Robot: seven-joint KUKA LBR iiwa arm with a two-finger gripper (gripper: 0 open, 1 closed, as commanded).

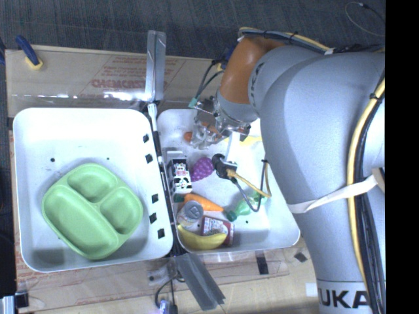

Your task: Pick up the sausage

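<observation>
- Gripper (208,131) low in the right bin (278,231), near its far wall — whether it is apart or together, I cannot tell.
- Sausage: possibly the small orange-red bit (188,136) just beside the gripper — unsure.
- Step, I judge: reaching down; next, closing squarely on it.
- Grapes (202,169) nearer than the gripper.

glossy green plastic divided plate (91,208), smooth white plastic bins (39,129), matt grey arm casing (314,110), brown cardboard worktop (78,70)
</observation>
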